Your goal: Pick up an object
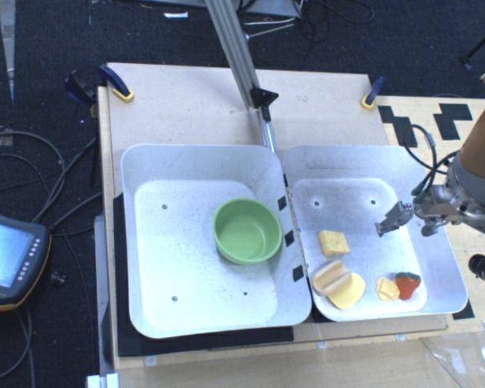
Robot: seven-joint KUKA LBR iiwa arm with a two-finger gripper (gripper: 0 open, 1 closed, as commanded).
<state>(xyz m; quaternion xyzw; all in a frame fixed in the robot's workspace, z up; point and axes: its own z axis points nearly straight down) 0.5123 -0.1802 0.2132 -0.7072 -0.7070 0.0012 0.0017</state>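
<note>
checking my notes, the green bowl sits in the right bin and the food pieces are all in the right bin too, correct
Not quite: the camera view shows the green bowl in the left bin. The food pieces are indeed all in the right bin.

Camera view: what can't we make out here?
- Gripper: small and dark; open or shut can't be told.
- Arm: cut off by the right edge.
- Yellow pieces and the red item in the right bin: too small to identify.
- Green bowl: its wall hides the left bin floor behind it.
</note>
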